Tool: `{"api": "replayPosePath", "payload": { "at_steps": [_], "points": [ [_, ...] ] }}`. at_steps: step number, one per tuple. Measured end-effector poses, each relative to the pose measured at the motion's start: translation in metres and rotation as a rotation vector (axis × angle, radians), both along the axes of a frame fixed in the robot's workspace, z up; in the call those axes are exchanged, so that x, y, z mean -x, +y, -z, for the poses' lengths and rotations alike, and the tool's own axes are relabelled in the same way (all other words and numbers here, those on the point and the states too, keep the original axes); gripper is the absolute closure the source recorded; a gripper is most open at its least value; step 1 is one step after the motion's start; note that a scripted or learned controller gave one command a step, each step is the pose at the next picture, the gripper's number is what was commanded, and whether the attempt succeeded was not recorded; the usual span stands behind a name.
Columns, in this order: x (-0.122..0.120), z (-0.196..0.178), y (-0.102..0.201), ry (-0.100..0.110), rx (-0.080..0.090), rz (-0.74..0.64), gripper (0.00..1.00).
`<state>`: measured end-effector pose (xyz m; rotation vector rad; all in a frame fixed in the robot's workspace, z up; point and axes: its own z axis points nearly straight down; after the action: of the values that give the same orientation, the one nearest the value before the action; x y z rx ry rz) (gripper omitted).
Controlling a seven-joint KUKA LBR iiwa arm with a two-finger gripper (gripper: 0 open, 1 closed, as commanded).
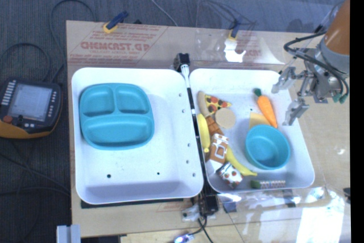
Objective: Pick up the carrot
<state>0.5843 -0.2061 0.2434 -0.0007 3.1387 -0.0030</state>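
The carrot (265,109), likely a light, stiff, smooth toy lying at the blue bowl's (267,147) twelve o'clock, suits a mid-body grasp across its width; the gripper (291,94) fingers (282,79) spread wide, empty.

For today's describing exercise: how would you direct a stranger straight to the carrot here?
Find the right bin of the two white ones. Near its upper right, just above the blue bowl, lies the carrot. It is the bin's one orange, tapering thing with a green tip.
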Motion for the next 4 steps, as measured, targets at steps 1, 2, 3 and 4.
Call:
{"api": "replayPosePath", "payload": {
  "at_steps": [1, 2, 3, 4],
  "points": [
    [-0.045, 0.144, -0.009, -0.008, 0.004, -0.152, 0.0],
    [-0.046, 0.136, -0.007, -0.006, 0.005, -0.154, 1.0],
    [-0.017, 0.146, 0.011, -0.022, 0.011, -0.423, 1.0],
    [0.059, 0.087, 0.046, -0.005, 0.002, -0.874, 1.0]
  ]
}}
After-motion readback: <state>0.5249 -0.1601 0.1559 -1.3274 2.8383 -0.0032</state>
